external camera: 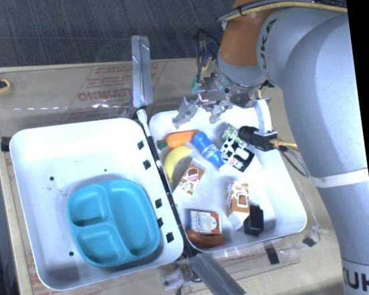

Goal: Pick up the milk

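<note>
Grey metal gripper (199,110) hangs over the far edge of the right white bin (291,190), its two fingers spread apart with nothing between them. Just below sit an orange carrot-shaped toy (182,138), a blue plastic bottle (205,148) and a yellow banana-like toy (176,161). The black-and-white patterned milk carton (233,147) lies tilted near the bin's right wall (beside the bottle). A light blue divided tray (112,222) fills the left white bin (39,169).
</note>
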`<move>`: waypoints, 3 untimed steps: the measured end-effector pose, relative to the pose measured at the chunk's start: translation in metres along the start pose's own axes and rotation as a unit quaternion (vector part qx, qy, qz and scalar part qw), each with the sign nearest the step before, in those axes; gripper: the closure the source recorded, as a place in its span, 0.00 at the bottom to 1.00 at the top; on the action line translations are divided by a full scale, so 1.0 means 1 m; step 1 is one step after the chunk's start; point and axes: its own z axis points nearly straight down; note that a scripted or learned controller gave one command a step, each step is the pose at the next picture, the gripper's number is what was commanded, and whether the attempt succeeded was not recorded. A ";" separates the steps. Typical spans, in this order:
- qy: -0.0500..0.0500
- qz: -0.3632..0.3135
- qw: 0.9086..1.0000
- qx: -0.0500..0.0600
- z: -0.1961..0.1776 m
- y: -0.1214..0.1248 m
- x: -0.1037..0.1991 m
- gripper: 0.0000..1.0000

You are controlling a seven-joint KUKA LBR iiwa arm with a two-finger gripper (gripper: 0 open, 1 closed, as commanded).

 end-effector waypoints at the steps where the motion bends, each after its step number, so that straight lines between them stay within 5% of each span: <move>1: 0.000 -0.035 0.999 -0.001 0.014 -0.053 -0.078 0.00; 2: 0.000 -0.053 0.999 0.000 0.039 -0.101 -0.076 0.00; 3: 0.000 -0.053 0.999 0.000 0.039 -0.101 -0.076 0.00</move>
